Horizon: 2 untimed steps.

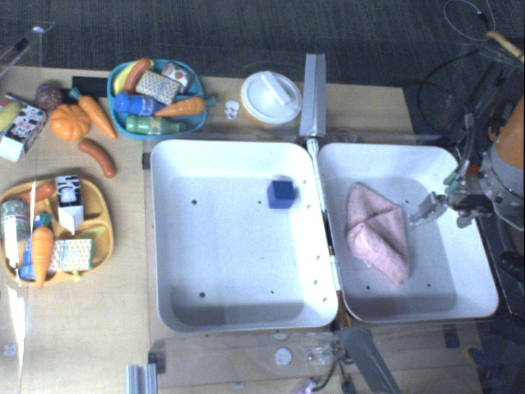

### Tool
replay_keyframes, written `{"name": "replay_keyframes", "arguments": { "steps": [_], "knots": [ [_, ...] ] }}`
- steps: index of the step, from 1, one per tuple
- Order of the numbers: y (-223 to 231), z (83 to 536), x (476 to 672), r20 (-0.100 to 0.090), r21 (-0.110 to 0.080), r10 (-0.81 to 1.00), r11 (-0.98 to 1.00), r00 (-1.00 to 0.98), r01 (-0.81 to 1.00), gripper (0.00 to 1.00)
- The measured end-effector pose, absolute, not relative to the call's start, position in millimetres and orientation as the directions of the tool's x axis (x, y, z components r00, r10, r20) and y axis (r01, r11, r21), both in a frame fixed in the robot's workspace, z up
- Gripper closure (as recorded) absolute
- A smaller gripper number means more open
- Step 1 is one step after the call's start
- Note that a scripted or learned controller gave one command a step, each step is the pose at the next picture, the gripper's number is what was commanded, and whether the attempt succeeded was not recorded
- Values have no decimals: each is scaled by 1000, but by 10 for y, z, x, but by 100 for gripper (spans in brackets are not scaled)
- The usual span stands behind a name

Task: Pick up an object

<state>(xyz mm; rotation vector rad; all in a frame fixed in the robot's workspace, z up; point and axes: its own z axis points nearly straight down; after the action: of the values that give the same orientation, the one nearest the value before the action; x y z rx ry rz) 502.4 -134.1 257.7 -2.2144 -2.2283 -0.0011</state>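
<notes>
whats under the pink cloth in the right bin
The pink cloth lies crumpled on the right bin's floor. Anything beneath it is covered, so that cannot be seen.

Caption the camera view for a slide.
Arm's hand over right bin beside pink cloth; blue block in left bin.

The arm reaches in from the right, wrist low, its gripper hanging with two fingers spread apart, nothing between them.

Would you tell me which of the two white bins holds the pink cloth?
The right bin, nearest the gripper, holds the pink cloth; the left bin holds a blue cube.
</notes>
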Motion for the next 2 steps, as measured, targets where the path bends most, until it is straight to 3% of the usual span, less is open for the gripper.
{"name": "replay_keyframes", "arguments": {
  "steps": [1, 2],
  "knots": [
    [-1311, 1032, 5151, 0, 4, 1000, -3, 3, 1000, 0],
    [-1525, 916, 5558, -2, 15, 998, 60, -60, 998, 0]
  ]
}}
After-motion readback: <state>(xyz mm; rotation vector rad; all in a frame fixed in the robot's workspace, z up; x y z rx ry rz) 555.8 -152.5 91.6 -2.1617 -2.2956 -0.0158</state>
